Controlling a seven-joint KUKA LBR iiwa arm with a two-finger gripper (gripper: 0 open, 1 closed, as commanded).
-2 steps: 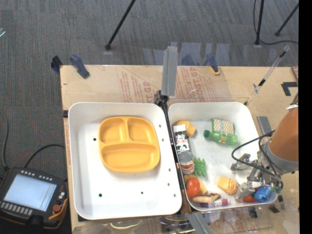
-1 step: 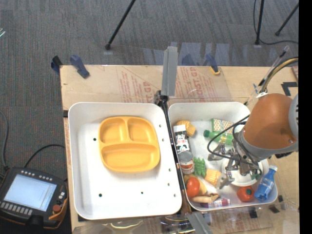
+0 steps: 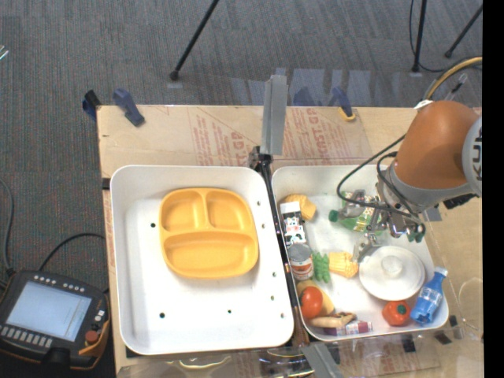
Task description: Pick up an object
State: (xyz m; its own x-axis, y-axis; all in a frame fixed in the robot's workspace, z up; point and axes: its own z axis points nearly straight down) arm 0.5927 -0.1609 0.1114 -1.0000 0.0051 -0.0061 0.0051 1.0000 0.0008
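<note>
Green plastic, the small bottle [image 3: 356,220] lying under the gripper [image 3: 383,225] looks light, stiff and slick; its narrow middle seems the surest hold. Whether the gripper is open cannot be told

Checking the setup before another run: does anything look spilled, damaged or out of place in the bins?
Nothing looks spilled or broken. The right bin is a loose jumble: corn, can, tomato and blue bottle lie crowded together. The yellow divided plate sits alone in the left bin.
</note>
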